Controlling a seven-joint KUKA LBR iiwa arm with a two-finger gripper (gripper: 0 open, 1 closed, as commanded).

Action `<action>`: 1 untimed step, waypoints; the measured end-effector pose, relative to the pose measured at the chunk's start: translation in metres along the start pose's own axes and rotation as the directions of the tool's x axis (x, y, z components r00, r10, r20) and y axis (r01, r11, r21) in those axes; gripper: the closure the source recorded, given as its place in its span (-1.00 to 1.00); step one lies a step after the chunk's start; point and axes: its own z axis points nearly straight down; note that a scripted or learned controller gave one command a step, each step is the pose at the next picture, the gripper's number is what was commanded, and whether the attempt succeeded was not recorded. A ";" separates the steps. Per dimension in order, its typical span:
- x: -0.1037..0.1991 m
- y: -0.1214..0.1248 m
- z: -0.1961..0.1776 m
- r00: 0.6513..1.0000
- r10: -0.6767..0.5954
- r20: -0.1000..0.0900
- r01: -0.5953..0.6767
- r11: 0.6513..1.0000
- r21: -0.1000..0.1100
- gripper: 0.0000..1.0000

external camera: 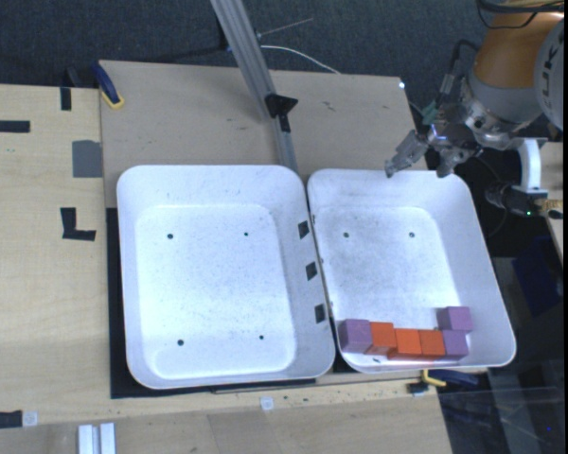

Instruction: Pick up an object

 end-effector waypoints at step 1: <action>0.033 0.007 0.032 1.000 -0.002 -0.002 0.002 1.000 0.003 -1.00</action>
